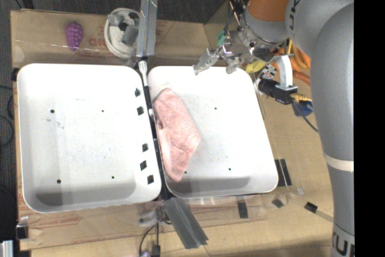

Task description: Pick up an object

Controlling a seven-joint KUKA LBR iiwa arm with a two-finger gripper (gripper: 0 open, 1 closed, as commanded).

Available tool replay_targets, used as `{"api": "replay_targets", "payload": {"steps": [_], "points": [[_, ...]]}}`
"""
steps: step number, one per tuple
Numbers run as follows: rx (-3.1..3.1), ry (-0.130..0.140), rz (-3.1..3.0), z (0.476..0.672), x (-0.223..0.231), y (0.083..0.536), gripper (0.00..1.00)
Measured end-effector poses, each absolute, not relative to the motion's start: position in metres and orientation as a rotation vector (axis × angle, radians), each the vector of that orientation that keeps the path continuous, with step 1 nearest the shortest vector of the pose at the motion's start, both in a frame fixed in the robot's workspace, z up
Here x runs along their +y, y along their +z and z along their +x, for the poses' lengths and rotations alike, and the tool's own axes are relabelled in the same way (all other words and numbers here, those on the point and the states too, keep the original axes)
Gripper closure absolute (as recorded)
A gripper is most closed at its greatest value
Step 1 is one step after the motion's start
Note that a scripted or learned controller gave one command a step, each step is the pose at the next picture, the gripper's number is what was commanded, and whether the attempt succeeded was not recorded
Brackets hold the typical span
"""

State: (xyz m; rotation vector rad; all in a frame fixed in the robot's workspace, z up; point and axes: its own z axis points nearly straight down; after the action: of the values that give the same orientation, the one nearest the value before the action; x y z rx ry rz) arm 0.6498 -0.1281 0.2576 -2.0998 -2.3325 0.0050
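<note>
A crumpled pink cloth (175, 132) lies in the right bin (240, 129), against its left wall and running from the middle toward the front. My gripper (216, 65) hangs over the bin's far rim, up and to the right of the cloth and well apart from it. Its fingers are spread open with nothing between them.
The left bin (78, 135) sits beside the right one, with a divider of small black clips (144, 147) between them. Behind the bins on the bench lie a purple grape-like object (74, 35), a white coil (122, 33) and an upright grey bar (146, 24).
</note>
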Motion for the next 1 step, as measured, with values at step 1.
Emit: {"api": "replay_targets", "payload": {"steps": [1], "points": [[-2.333,0.005,-2.099,0.6498,-0.128,0.2576,0.0]]}}
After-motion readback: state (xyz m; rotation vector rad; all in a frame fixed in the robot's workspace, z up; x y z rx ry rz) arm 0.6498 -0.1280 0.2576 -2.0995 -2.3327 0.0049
